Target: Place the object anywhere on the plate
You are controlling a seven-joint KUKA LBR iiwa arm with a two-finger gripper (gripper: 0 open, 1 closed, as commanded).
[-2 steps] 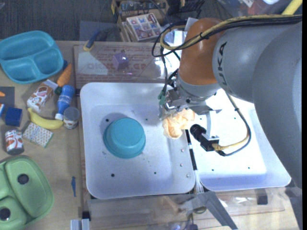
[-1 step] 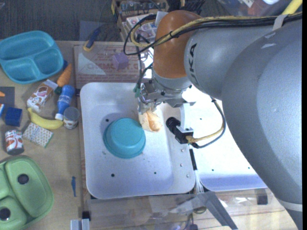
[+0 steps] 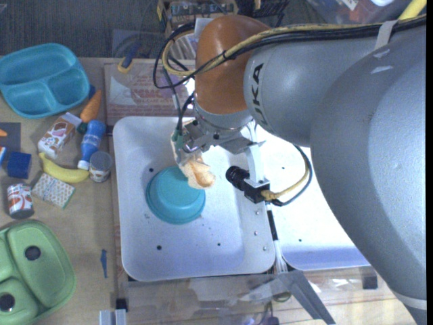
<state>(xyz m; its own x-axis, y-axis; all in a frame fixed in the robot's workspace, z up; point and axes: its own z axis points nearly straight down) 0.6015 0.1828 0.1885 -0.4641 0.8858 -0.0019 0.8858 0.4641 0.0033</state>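
A round blue plate (image 3: 175, 196) lies in the left white bin (image 3: 203, 249), left of its middle. A tan, bread-like object (image 3: 200, 174) sits at the plate's upper right rim, partly over it. My gripper (image 3: 189, 156) hangs directly over that object, under the orange wrist band. Its fingers straddle the top of the object, which shows between them. The arm's grey body covers the right of the view.
The right bin (image 3: 318, 249) is mostly under the arm. Left of the bins on the bench lie a banana (image 3: 62, 170), a blue bottle (image 3: 88, 144), a small can (image 3: 100, 165), a blue divided tray (image 3: 44, 80) and a green tray (image 3: 30, 269).
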